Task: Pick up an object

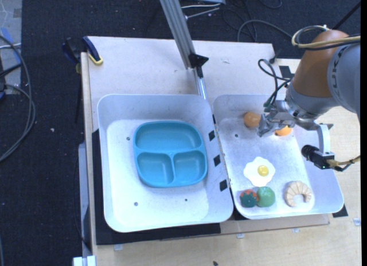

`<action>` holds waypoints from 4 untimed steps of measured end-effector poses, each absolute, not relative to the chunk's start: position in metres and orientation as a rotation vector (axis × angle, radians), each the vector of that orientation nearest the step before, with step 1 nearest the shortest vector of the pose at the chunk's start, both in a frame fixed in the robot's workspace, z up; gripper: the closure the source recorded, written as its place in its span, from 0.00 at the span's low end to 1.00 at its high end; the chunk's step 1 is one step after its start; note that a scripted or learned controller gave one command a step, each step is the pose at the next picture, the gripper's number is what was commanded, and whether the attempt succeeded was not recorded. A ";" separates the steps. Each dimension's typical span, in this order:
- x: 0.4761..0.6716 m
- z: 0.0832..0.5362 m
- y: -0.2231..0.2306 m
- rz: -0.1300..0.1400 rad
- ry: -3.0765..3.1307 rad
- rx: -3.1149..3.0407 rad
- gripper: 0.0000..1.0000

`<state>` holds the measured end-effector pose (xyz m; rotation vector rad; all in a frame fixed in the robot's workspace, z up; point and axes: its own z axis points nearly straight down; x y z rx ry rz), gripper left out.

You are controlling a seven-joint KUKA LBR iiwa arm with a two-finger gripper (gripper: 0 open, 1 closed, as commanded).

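Scene: I am looking down at a slant on two shallow white bins side by side, the left bin (pixel 114 202) and the right bin (pixel 327 193).
Left bin: it holds a blue divided tray (pixel 170 153) with three compartments, lying flat near the middle.
Arm: my grey arm (pixel 327 75) with its orange band reaches in from the right and bends down over the far end of the right bin.
Gripper: the gripper (pixel 270 126) hangs low over the far part of the right bin; I cannot tell whether it is spread or closed, and I see nothing clearly caught in it.
Nearest things: a small brownish-orange round piece (pixel 251 120) sits just to the left of the gripper, and a bright orange piece (pixel 282 131) sits just to its right, partly hidden by the wrist.
Key relation: the gripper stands between these two pieces, so I judge the coming move turns on a small sideways shift, left or right.
Long axis: the round piece looks about as wide as it is long, so I read no pointing direction; the orange piece is too hidden to tell.
Other things: a fried egg toy (pixel 259 171) lies mid-bin, with a green and red piece (pixel 257 197) and a pale croissant-like piece (pixel 298 193) at the near end, well apart from the gripper.
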<state>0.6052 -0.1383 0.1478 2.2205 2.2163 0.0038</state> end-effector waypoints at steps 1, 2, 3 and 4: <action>0.600 0.192 -0.138 0.003 2.220 2.218 1.00; 0.602 0.242 -0.138 0.005 2.220 2.215 1.00; 0.595 0.232 -0.091 -0.001 2.230 2.216 1.00; 0.583 0.240 -0.042 0.001 2.231 2.214 1.00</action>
